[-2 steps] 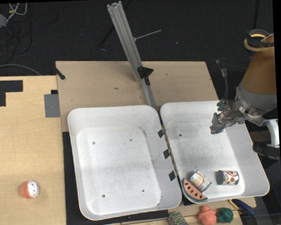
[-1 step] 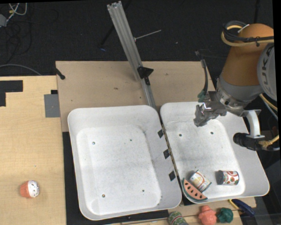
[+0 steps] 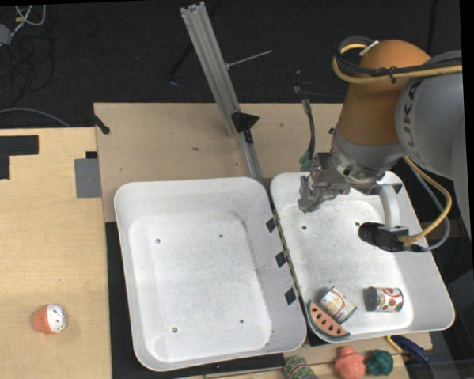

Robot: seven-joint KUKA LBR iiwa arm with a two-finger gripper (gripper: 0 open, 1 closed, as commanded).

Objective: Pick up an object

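- Your gripper [image 3: 309, 198] sits over the right bin [image 3: 421, 294], near its upper-left corner and close to the rim that borders the left bin [image 3: 136, 230]. I cannot tell its state; it reads as one dark clump, and nothing is visibly held.
- The arm [image 3: 383, 98] comes in from the right over the right bin's upper half; the orange band and grey wrist cover the bin's top edge there.
- A black cable fitting [image 3: 380, 234] hangs over the middle-right of the right bin, below the wrist.
- Candidate objects are all at the right bin's lower edge, well apart from the gripper: a small can [image 3: 336, 304] tilted on its side, a watermelon-slice toy [image 3: 327, 324] touching the lower-left rim just beside it, and a second can [image 3: 384, 298] with a red label lying on its side to the right.
- Open floor in the right bin: the middle strip between the gripper and the cans (bare white, speckled).
- The left bin shows bare floor rim to rim; three black clips [image 3: 281, 259] sit along the seam between the bins.
- Outside the bins, below the right bin's lower rim: a small jar [image 3: 296, 371], a pink toy [image 3: 349, 363] and a green toy [image 3: 379, 362], close together.
- A red-and-white ball [image 3: 50, 319] lies on the wooden bench [image 3: 33, 235] far left.
- An aluminium rail [image 3: 215, 67] slants down to the top of the seam, just left of the gripper.
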